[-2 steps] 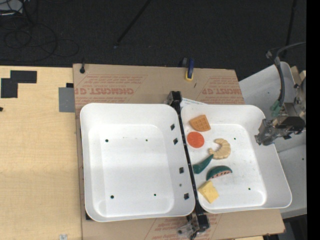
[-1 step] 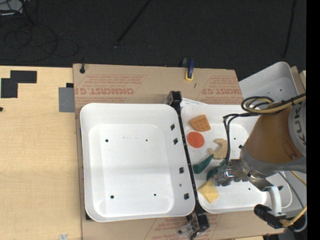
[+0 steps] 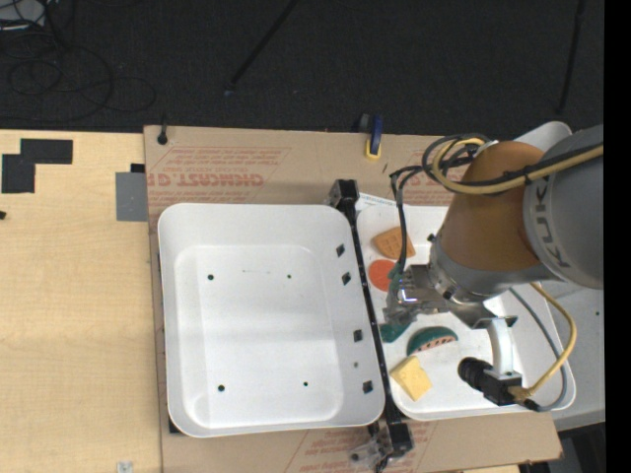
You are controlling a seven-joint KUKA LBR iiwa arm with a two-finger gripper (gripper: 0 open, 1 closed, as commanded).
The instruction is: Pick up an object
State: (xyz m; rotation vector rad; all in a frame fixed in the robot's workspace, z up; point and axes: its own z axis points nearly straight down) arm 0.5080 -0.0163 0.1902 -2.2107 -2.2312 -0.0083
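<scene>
Reaching in from the right, a grey arm point(image 3: 579, 225) with an orange band bends down into the right bin point(image 3: 449, 402). This is one of two shallow white bins set side by side on cardboard point(image 3: 227, 166) over a pale wooden bench point(image 3: 69, 313).

The gripper point(image 3: 399, 302) sits low at the right bin's left side, close to the black divider between the bins. The view from above does not let one tell whether it is released or clenched.

All the loose things lie in the right bin. An orange wedge point(image 3: 389, 242) lies toward the far end. A red disc point(image 3: 379, 274) lies just nearer, its right side hidden by the gripper. A teal piece point(image 3: 393, 332) shows just below the gripper. To that piece's right is a green slice point(image 3: 432, 340) with a red edge. A yellow block point(image 3: 411, 378) lies near the front left corner.

The left bin point(image 3: 256, 304) has a white floor with a few small dark dots.
</scene>
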